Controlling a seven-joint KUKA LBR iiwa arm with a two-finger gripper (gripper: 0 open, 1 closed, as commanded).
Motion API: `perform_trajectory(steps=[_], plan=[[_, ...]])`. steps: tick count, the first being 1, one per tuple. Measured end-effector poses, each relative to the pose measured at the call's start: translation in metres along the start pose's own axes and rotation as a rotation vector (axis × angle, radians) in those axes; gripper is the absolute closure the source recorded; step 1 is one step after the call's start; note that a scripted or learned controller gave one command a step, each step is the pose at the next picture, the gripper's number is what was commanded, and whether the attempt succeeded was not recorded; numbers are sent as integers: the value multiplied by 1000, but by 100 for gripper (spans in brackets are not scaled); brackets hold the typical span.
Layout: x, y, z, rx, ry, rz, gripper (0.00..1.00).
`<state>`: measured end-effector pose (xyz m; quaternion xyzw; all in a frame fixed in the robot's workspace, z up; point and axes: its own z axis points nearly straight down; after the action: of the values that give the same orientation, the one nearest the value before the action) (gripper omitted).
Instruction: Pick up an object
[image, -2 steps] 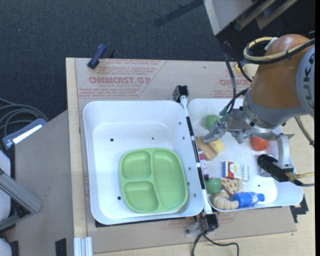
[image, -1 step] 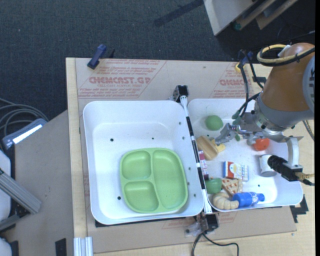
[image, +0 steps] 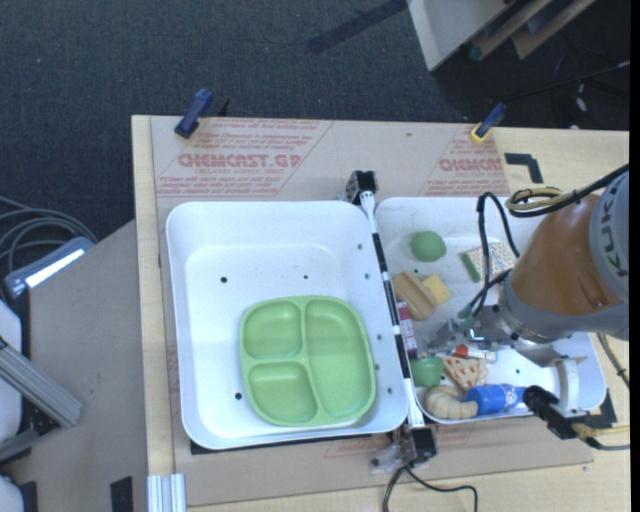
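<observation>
1. The tool (image: 470, 335) is low inside the right bin (image: 590, 385), over the clutter near that bin's middle. The arm's grey wrist hides most of it, so I cannot tell whether it is apart, together, or clamped on anything.
2. Judging by the task, the low pose suggests a reach into the pile for a grasp.
3. Right by the tool lie the likely targets: a small red piece (image: 460, 352) and a waffle-patterned cracker (image: 465, 374) just toward the desk's front edge.
4. Further toward the front edge sit a blue bottle (image: 497, 399), a pale peanut-shaped toy (image: 448, 405) and a green cup (image: 427, 371), packed close together, probably making a clean grasp awkward.
5. Toward the bin's back lie a yellow block (image: 434, 291), a tan block (image: 411, 295) and a green ball (image: 427, 245).
6. The left bin (image: 200, 250) holds a green divided tray (image: 305, 360) lying flat.
</observation>
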<state>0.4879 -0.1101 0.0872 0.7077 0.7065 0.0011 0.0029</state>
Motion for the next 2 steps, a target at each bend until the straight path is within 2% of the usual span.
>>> perform_trajectory(steps=[1, 2], plan=[[2, -5, -1, -8, -2, -1, 0], [2, -4, -12, -10, -2, 0, 100]])
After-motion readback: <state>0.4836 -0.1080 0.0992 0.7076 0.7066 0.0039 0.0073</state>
